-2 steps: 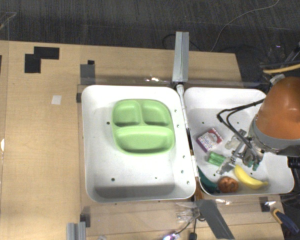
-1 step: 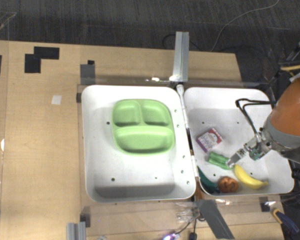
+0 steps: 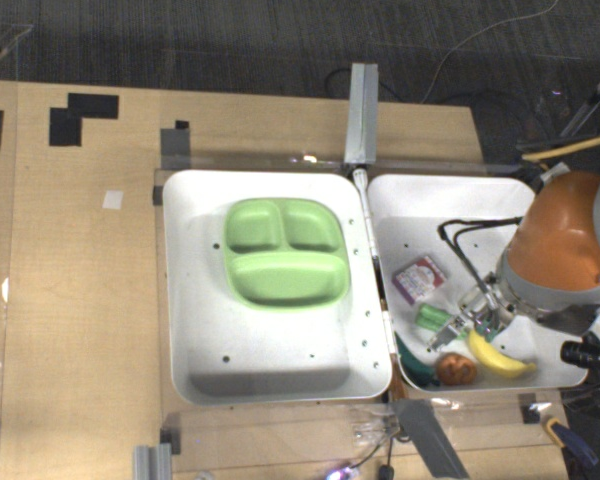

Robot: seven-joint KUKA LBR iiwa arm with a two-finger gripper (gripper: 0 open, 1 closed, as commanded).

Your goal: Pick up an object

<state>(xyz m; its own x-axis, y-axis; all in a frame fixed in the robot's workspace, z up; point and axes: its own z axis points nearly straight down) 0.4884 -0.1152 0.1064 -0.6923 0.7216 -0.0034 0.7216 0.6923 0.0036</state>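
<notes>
**Gripper low in the right bin**

We are looking down on two white bins. In the left bin (image 3: 195, 298) a green divided tray (image 3: 283, 251) is lying flat. In the right bin (image 3: 420, 203) the gripper (image 3: 467, 320) is hanging low among a green object (image 3: 432, 318), a purple packet (image 3: 418, 278), a banana (image 3: 497, 356) and a brown round fruit (image 3: 457, 369).

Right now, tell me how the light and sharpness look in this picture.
Camera view: even overhead light; soft shadow along the left bin's near wall; mild glare on the arm's orange band; the green plate is fairly sharp; the small items beside the gripper look soft, hard to make out.
</notes>
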